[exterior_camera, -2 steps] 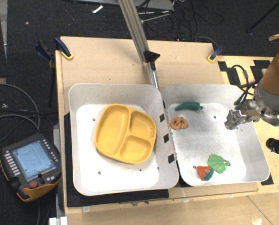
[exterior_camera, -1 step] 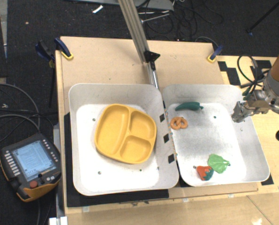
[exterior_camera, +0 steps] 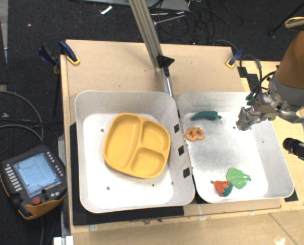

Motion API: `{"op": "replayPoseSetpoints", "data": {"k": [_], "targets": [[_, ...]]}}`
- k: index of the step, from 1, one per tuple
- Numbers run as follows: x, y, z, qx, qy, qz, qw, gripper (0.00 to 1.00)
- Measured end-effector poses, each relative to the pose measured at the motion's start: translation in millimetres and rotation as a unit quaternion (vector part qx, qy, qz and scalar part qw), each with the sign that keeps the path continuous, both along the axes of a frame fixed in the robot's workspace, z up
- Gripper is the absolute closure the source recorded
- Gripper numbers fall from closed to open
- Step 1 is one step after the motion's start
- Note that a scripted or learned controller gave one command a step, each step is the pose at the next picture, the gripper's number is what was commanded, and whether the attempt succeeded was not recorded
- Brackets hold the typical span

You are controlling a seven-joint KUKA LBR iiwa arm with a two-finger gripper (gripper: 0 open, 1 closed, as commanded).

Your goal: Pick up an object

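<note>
- Gripper (exterior_camera: 243,121) hangs over the upper right part of the right bin (exterior_camera: 274,137); cannot tell how it is set.
- Green pepper (exterior_camera: 206,116) lies to its left, near; pretzel (exterior_camera: 195,133) just below that; green leaf (exterior_camera: 237,178) touching the red-orange piece (exterior_camera: 223,188) at the bin's near edge, well apart.
- Arm (exterior_camera: 295,70) enters from the right, orange band above the wrist, angled down-left.
- Yellow divided plate (exterior_camera: 137,145) sits in the left bin (exterior_camera: 90,111).
</note>
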State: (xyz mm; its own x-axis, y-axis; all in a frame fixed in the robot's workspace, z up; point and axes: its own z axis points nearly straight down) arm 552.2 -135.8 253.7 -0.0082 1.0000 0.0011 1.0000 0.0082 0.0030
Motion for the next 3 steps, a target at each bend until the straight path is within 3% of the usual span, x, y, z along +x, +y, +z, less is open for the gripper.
{"op": "replayPoseSetpoints", "data": {"k": [3], "targets": [[15.8,177.0,3.2,0.0004,0.001,0.000,1.0000,1.00]]}}
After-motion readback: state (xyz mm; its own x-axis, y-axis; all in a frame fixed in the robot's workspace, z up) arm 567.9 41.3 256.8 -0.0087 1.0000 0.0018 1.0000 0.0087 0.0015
